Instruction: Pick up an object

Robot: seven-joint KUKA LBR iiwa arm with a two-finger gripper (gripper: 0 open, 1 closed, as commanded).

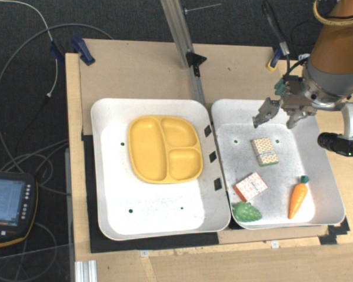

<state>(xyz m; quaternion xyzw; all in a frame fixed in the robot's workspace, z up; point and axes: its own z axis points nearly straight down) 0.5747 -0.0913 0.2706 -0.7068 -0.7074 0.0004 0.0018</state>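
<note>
End effector [280, 117] spread-fingered, poised above right bin's [323, 157] far end

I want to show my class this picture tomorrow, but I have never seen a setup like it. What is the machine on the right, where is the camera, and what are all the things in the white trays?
The machine is a robot arm with an orange band, reaching in from the right. At its end is a gripper with two fingers, spread apart and holding nothing. It hangs over the back of the right bin.

The single camera is fixed above the bench and looks down at a slant on two shallow white bins side by side.

The left bin holds a yellow divided plate. The right bin holds four small items: a patterned box nearest the gripper, a red and white packet, a green toy vegetable and a toy carrot. The arm's job is to pick one up.
</note>
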